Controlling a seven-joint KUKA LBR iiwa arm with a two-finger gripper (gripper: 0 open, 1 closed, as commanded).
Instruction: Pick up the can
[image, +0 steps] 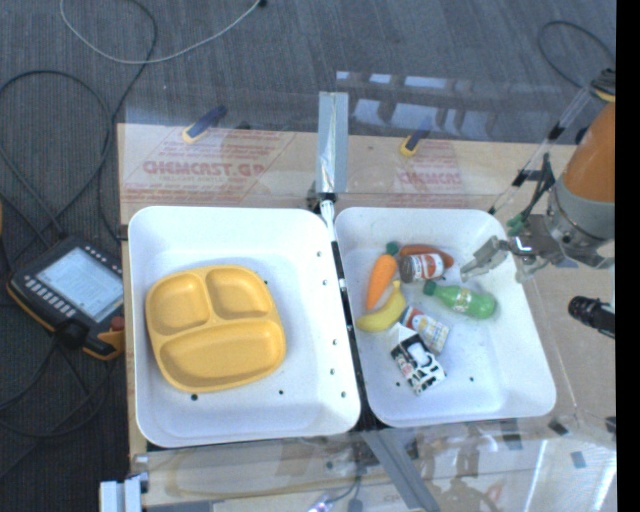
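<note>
My claw (492, 257) hangs over the upper right part of the right bin (520, 385), reaching in from the right with my grey wrist and orange band behind it. Its 2 fingers are spread apart and nothing sits between them.

The can (423, 266) lies on its side in the upper middle of that bin, just left of my claw and apart from it. It has a red and white label. A carrot (380, 280) lies slanted just to its left, and a banana (381, 313) curves below the carrot. A green bottle (463, 300) lies just below and right of the can, under my claw. Lower down, a small white and orange bottle (428, 328) rests near the banana, and a black and white carton (417, 364) sits beneath it.

The left bin (180, 225) holds a yellow tray (214, 326) with 3 compartments. A handheld control pad (72, 292) lies on the floor to the left of the surface (280, 170).
</note>
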